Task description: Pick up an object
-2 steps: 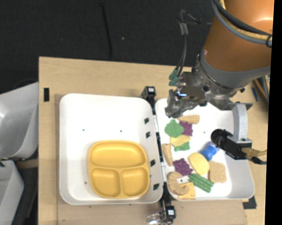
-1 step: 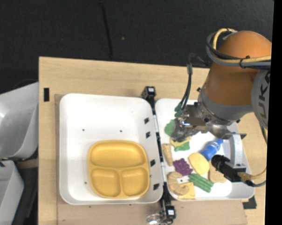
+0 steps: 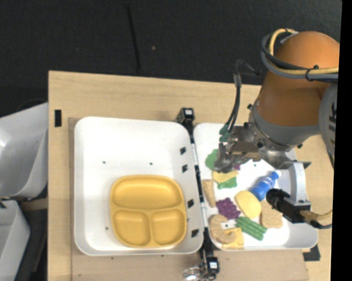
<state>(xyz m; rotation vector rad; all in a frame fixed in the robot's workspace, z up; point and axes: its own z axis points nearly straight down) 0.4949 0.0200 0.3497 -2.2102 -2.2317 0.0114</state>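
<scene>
- The arm is reaching in from the counter's right edge, and the gripper (image 3: 226, 162) is hanging low over the far left part of the right bin (image 3: 296, 246), close to the wall it shares with the left bin (image 3: 99, 163).
- This is looking like the approach step of a pick. Nothing is showing as lifted, and I cannot tell how far the gripper is open or whether it is holding anything, since the wrist is covering it from above.
- The likeliest targets are lying right at the gripper: a green leafy piece (image 3: 212, 160) just on its left, and a yellow-and-green piece (image 3: 225, 180) just in front of it, toward the counter's near edge.
- The next move is calling for the gripper to be settling squarely on one piece, closing, then lifting straight up clear of the bin.
- Other toy foods are crowding the same bin toward the near edge: a tan strip (image 3: 208, 192) along the shared wall, purple grapes (image 3: 228, 208), a yellow lemon-like piece (image 3: 248, 204), a blue bottle (image 3: 265, 184), a green pod (image 3: 252, 229), a bread slice (image 3: 271, 218) and a round tan biscuit (image 3: 222, 226).
- The pieces are lying packed together, several touching, so a neighbour could be getting nudged or caught along; the bin wall is also leaving little room on the left.
- A yellow divided tray (image 3: 146, 211) is sitting in the left bin, well apart from the gripper.
</scene>
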